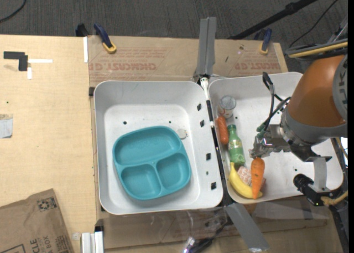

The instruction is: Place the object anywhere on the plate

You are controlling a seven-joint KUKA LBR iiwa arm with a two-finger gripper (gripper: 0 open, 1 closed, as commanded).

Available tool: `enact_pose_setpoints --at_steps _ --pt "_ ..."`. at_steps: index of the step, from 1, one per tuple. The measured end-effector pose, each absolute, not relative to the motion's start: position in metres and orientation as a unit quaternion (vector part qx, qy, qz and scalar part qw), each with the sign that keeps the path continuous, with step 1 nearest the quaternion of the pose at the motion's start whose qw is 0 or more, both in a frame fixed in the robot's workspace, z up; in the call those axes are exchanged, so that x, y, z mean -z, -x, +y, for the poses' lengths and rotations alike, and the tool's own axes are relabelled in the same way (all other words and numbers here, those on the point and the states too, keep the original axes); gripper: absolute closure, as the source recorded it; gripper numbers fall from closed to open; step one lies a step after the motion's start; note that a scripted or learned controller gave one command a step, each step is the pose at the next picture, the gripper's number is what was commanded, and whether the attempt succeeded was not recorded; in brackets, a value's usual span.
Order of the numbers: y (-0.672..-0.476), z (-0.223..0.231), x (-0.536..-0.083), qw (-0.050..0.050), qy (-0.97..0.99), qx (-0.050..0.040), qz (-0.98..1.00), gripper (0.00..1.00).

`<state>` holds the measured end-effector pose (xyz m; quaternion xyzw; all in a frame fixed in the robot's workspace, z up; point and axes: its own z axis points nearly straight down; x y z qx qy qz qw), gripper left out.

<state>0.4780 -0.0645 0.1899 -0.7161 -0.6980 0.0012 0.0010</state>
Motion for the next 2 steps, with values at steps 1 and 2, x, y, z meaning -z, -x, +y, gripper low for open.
enact_pose_setpoints --at_steps 1,2 --pt "-0.478 0.046 -0.19 0.001 0.745 -0.0023 -0.667 1.0" --pt "-0.535 0.123 -0.185 0.0 0.775 -0.0041 -0.632 1.0"
